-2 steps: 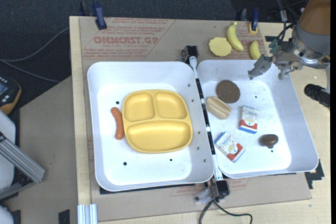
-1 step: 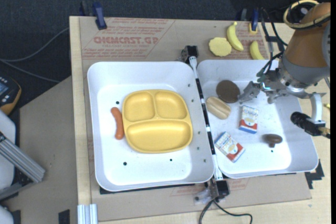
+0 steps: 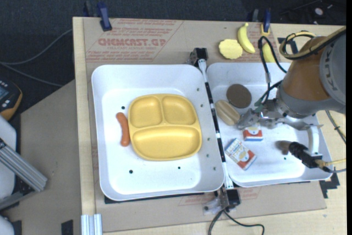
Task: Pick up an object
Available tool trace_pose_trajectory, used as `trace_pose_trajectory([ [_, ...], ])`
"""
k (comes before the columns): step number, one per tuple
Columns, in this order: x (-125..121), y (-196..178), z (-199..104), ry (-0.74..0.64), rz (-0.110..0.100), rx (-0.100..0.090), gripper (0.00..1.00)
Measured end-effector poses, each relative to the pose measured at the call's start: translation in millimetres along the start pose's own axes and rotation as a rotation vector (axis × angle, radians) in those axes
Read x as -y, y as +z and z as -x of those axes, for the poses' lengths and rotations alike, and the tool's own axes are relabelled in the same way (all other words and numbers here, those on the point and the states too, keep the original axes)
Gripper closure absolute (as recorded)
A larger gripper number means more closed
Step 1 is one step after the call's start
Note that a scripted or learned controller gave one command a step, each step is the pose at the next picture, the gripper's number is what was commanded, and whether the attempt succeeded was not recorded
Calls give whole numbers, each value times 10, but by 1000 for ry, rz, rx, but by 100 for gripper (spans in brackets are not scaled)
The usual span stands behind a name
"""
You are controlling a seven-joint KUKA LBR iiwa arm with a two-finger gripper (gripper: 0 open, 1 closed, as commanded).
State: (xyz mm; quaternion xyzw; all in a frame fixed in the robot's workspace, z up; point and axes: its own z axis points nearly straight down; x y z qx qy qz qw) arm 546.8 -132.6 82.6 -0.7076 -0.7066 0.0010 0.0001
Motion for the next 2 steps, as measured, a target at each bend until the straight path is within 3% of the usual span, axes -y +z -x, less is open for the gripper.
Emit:
trace_pose_trajectory([
  [1,-15,-120,-8,-1,4,-1,100],
  [2,-753,-1092,-769,-13,18,-3,100],
])
